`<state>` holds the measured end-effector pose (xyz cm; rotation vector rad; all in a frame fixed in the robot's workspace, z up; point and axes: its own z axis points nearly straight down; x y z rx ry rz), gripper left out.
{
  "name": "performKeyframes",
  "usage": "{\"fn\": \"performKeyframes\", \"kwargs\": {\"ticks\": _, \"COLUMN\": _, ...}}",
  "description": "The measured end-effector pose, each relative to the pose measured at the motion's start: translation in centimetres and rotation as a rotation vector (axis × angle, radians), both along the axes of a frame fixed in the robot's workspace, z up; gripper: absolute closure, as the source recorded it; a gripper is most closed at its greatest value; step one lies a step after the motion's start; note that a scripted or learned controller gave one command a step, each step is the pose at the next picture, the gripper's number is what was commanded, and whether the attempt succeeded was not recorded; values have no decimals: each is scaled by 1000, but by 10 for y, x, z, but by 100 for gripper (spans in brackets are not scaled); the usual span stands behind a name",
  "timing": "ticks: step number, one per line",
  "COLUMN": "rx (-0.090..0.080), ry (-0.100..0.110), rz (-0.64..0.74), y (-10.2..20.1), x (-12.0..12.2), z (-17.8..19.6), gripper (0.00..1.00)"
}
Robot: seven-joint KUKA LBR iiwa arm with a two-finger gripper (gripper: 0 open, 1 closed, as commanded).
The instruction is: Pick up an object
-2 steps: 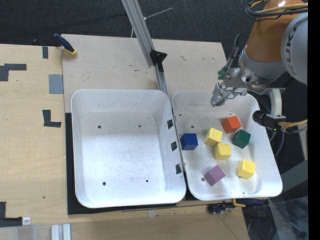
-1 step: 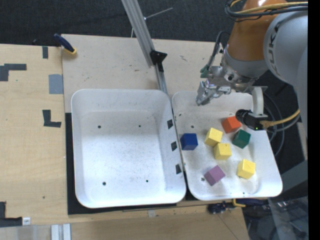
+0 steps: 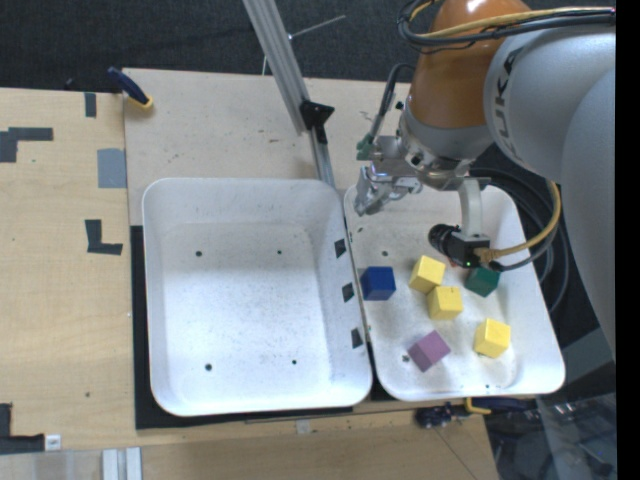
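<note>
The gripper [image 3: 372,196] is hanging over the far left corner of the right bin [image 3: 530,368], beside the wall it shares with the left bin [image 3: 160,268]. Its fingers are too small and blurred to tell whether they are spread or pressed together; nothing appears to be sitting between them. The cubes are lying nearer in the right bin: a blue cube [image 3: 378,283], three yellow cubes [image 3: 428,272], a green cube [image 3: 483,281] and a purple cube [image 3: 430,350]. Both bins are resting on the worktop [image 3: 60,298].
</note>
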<state>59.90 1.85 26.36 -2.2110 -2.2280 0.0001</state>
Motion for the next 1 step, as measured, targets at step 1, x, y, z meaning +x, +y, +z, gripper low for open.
{"fn": "performKeyframes", "kwargs": {"ticks": 1, "rx": -1, "ry": 0, "rz": -2, "y": 49, "x": 11, "z": -10, "gripper": 100}}
